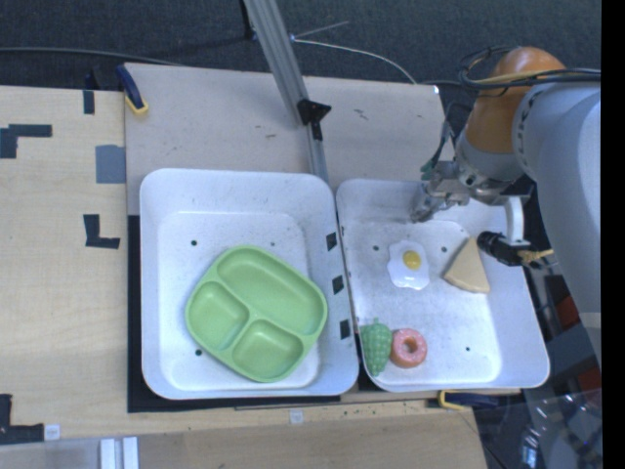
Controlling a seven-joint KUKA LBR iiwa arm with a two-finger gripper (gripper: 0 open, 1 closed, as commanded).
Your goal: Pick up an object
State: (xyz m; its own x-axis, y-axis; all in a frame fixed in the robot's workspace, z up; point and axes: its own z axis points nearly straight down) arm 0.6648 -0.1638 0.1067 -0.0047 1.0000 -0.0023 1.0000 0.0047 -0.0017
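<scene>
In the right bin (508, 360) lie a toy fried egg (409, 265), a tan wedge like a slice of bread or cheese (470, 268), a pink frosted donut (408, 348) and a small green bumpy toy (376, 347). My gripper (427, 206) hangs low over the bin's far edge, just above and behind the egg. Nothing shows between its fingers, and the arm's grey body with its orange band (508, 96) rises behind it at the right.
The left bin (166, 203) holds a green divided plate (258, 313). A slanted metal bar (283, 57) crosses the bench behind the bins. Dark cables run beside the wrist at the right bin's far right corner.
</scene>
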